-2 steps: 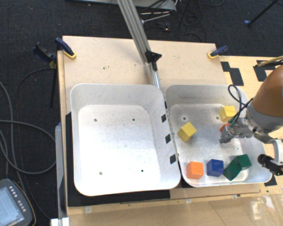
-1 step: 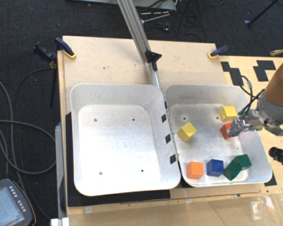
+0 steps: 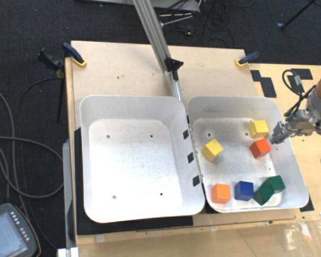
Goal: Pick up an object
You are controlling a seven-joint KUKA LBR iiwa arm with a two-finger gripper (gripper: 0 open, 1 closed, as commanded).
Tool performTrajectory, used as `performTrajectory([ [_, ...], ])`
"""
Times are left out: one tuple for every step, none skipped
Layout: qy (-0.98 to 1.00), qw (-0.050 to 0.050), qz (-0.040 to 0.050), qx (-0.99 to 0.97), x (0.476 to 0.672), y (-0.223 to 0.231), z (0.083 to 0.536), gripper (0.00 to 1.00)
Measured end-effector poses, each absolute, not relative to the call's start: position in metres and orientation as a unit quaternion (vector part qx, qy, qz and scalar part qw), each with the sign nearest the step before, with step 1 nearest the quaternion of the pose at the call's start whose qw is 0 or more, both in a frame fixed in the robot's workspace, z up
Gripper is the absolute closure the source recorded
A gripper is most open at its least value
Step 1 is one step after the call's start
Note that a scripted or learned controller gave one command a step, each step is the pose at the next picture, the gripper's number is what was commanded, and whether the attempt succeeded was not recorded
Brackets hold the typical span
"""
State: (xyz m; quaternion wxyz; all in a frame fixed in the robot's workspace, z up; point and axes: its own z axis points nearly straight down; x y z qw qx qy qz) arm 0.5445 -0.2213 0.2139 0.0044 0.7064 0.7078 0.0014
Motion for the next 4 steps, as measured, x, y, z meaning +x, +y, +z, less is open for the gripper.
performTrajectory([
  [0.708,0.004,0.0011,0.706,0.55,-0.223,0.258,1.0],
  [0.71,0.0,0.0009,0.704,0.548,-0.163,0.26,1.0],
  [0.71,0.0,0.0005,0.704,0.544,-0.118,0.261,1.0],
  [0.71,-0.001,0.0001,0.704,0.542,-0.07,0.248,1.0],
])
